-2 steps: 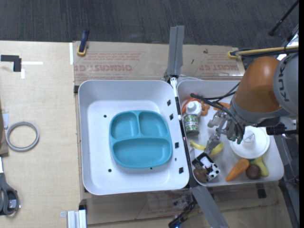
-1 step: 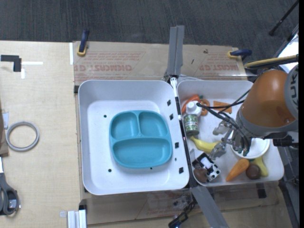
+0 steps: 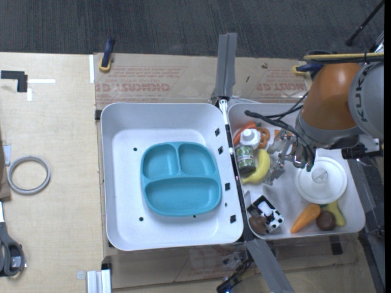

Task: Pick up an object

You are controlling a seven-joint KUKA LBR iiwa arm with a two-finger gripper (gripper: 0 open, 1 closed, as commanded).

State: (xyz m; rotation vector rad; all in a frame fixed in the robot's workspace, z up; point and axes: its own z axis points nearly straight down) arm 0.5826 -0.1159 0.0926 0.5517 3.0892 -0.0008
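Banana point(image 3: 259, 168) is the nearest candidate for a pick: it lies in the right bin point(image 3: 354, 224), curved, with its long axis running roughly from upper right to lower left in the camera view, and its lower end tucked beside the small bottle point(image 3: 245, 151) with the white cap and green label. The bottle lies just to the banana's left, touching or almost touching it, and an orange-red item sits just above the bottle against the bin's back wall; what it is I cannot tell.

From the banana, the gripper point(image 3: 282, 162) is just to the right, hanging over the middle of the right bin, a cluster of metal parts under the arm's orange band. Whether the fingers are apart or together cannot be told; the metalwork is too tangled against the white floor. Nothing appears between them, so I judge that no object is held.

In my judgement, the coming move turns on a short shift leftward and down, with the fingers set across the banana's narrow width, not along its curve.

Further out, a white lidded bowl point(image 3: 321, 179) sits just to the gripper's right. A carrot point(image 3: 305, 218) lies near the front wall, with a dark round fruit beside it, and a black-and-white toy point(image 3: 267, 215) rests in the front left corner. The left bin point(image 3: 116, 182) holds a teal divided plate point(image 3: 181, 179). Both bins rest on the tabletop point(image 3: 49, 115).
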